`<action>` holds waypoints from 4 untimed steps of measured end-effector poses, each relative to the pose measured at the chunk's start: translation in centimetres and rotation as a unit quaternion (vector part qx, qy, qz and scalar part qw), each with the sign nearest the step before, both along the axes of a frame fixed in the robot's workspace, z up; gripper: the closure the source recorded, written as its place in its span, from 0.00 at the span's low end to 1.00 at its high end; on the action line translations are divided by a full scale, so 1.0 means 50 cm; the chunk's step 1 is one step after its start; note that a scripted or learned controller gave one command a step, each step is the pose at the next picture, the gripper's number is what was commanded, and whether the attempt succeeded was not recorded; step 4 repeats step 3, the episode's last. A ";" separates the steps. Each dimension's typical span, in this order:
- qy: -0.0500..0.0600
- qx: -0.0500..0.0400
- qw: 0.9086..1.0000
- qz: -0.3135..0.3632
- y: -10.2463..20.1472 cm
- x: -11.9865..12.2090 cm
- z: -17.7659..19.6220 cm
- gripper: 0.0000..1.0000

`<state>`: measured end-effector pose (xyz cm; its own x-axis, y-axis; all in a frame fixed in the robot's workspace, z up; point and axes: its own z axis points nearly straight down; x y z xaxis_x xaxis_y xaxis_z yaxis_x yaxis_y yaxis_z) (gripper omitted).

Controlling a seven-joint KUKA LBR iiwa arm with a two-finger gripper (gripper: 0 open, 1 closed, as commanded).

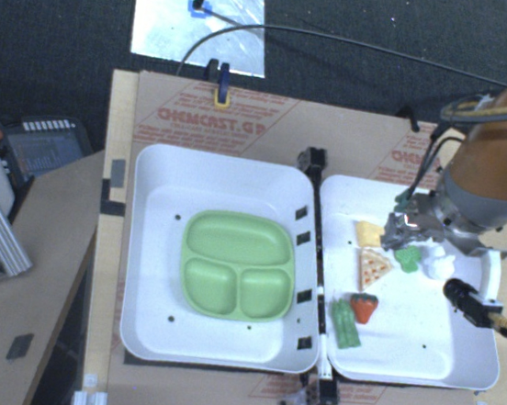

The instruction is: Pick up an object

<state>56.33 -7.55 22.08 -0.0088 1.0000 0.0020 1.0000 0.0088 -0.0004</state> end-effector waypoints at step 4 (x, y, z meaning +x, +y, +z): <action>0.001 0.000 1.000 0.001 0.334 -0.102 0.029 1.00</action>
